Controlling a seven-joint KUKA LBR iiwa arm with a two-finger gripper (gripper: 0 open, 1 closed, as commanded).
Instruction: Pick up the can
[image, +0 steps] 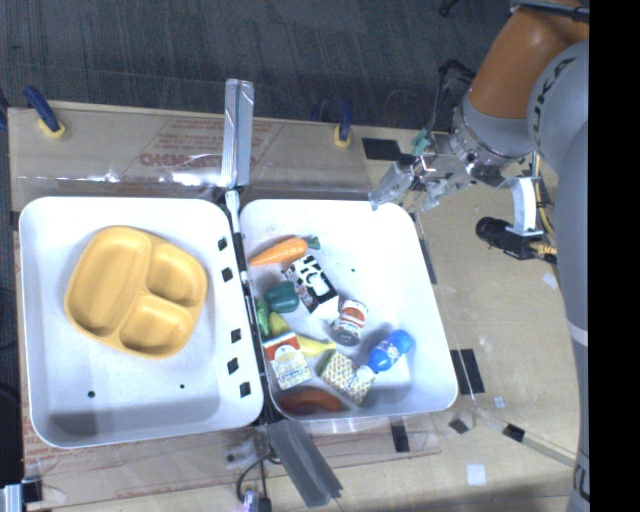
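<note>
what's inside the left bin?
The left bin holds a yellow tray with three compartments, lying toward its far side. Whatever is under the tray is covered.

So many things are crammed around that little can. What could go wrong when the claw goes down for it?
The can lies tilted among close neighbours: the blue bottle and a black-and-white pack sit right beside it, so a finger might land on one or nudge it. Lying on its side, the can could also roll or slip out. The gripper is over the bin's far rim, not above the can yet.
</note>
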